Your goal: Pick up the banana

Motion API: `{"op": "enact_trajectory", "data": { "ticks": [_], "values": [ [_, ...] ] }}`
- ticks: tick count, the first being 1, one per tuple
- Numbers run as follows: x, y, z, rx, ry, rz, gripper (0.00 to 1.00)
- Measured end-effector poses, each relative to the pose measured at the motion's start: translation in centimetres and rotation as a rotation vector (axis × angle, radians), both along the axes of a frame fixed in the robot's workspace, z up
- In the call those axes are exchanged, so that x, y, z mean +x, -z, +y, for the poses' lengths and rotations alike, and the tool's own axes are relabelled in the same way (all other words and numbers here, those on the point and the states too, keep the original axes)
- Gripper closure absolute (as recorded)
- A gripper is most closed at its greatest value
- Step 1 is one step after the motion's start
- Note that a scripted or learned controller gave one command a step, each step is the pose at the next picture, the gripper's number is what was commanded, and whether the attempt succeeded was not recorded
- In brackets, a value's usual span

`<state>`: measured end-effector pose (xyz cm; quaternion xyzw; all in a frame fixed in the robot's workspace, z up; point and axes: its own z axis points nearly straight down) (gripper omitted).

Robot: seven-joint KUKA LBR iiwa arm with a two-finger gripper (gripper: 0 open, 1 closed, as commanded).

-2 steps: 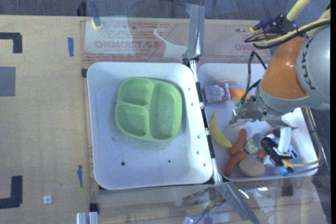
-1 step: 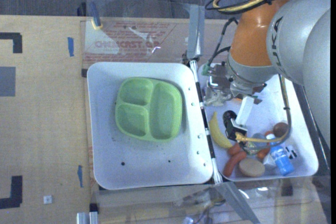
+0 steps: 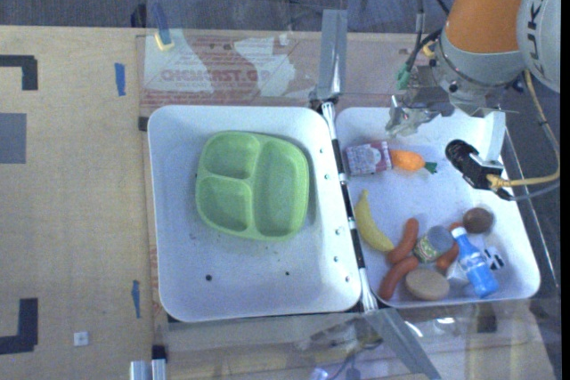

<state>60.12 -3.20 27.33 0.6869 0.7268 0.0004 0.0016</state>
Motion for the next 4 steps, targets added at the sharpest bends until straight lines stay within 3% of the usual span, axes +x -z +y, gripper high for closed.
{"op": "enact_trajectory", "data": {
  "ticks": [1, 2, 3, 4],
  "values": [
    [-1.2, 0.1, -0.8, 0.001, -0.126, 0.003, 1.0],
    [-5.5, 8.4, -10.1, 0.001, -0.039, 0.002, 1.0],
    [-9.4, 18.6, -10.3, 0.002, 0.079, -0.005, 1.0],
    [-5.7, 8.9, -1.2, 0.002, 0.497, 0.003, 1.0]
  ]
}}
